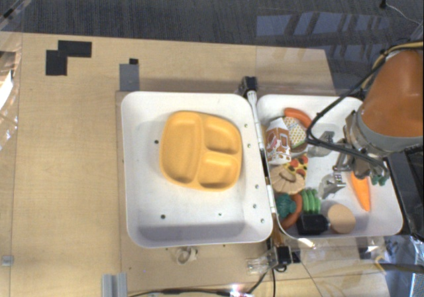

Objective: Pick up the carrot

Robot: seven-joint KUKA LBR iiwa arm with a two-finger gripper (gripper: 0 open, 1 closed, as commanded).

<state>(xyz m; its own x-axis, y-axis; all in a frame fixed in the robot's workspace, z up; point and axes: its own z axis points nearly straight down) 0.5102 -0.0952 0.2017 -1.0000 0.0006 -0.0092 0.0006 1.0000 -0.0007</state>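
Carrot [361, 193] lay in the right bin [391, 223] just below the gripper [344, 173], whose grip I could not tell as released or clenched.

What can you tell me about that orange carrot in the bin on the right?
The carrot is a small toy, smooth and bright orange, likely plastic, tapering to a point. It lies flat on the floor of the right bin, near its right side, pointed end toward the bin's front edge. Its upper end is hidden under the gripper, so any contact there cannot be judged. A beige egg-shaped toy sits close by, apart.
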